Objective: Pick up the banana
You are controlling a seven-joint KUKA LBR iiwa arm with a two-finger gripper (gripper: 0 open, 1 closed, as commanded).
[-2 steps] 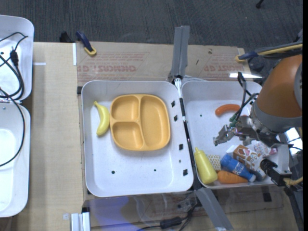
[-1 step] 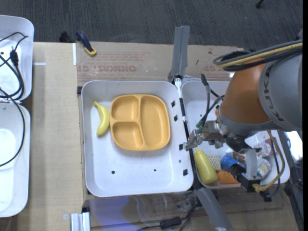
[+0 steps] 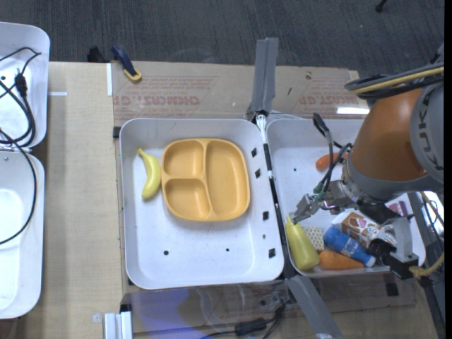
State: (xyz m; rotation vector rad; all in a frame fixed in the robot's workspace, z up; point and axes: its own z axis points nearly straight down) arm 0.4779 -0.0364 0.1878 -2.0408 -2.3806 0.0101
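**Operator:** Where the left bin (image 3: 134, 210) meets its left wall, is that the banana?

**Technician:** Confirmed. The banana (image 3: 150, 176) lies flat on the bin floor at the left of centre in the frame, curved, one tip pointing up-frame and the thicker end down-frame. It sits just beside the left edge of a yellow three-compartment plate (image 3: 206, 179), close enough that contact cannot be ruled out. Nothing lies on the banana or grips it.

**Operator:** State of the claw?

**Technician:** The gripper (image 3: 308, 208) is well apart from the banana, over the right bin (image 3: 296, 157), at the right of centre. Its fingers look spread a small way, and no object is visible between them; the tips are small and partly in shadow, so the exact gap cannot be read.

**Operator:** Surrounding items?

**Technician:** Just below the gripper, at the right bin's lower left corner, lies a yellow bottle (image 3: 302, 246). To its right are an orange carrot-shaped item (image 3: 340, 260), a blue bottle (image 3: 346, 246) and a brown-and-white package (image 3: 361, 227). A small orange object (image 3: 325, 162) lies higher in that bin, beside the arm (image 3: 395, 143), whose orange band fills the right edge. A divider (image 3: 264, 83) runs up-frame between the bins. A blue-and-yellow clamp (image 3: 126, 63) rests on the bench at upper left.
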